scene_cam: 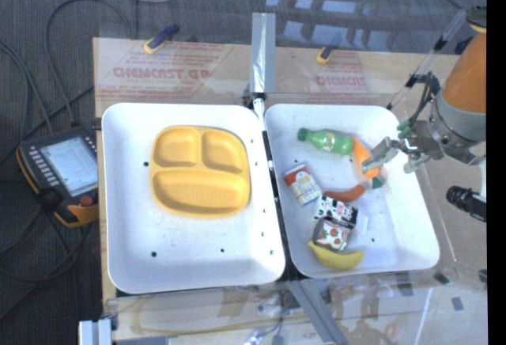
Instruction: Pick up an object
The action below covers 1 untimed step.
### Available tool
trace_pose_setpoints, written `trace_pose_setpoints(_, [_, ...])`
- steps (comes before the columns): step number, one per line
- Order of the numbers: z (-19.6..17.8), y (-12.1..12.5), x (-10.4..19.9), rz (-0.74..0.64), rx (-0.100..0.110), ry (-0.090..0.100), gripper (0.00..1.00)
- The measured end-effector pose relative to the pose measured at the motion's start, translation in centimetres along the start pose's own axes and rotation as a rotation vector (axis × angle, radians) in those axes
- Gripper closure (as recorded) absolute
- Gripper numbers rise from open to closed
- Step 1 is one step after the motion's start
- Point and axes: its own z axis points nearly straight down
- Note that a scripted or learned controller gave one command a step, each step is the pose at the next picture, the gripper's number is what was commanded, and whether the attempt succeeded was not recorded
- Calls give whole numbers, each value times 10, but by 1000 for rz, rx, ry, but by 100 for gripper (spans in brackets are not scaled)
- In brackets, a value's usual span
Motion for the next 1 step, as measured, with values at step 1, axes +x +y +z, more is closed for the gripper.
trace_pose_setpoints(1, [125,24,-8,5,0,-1,0])
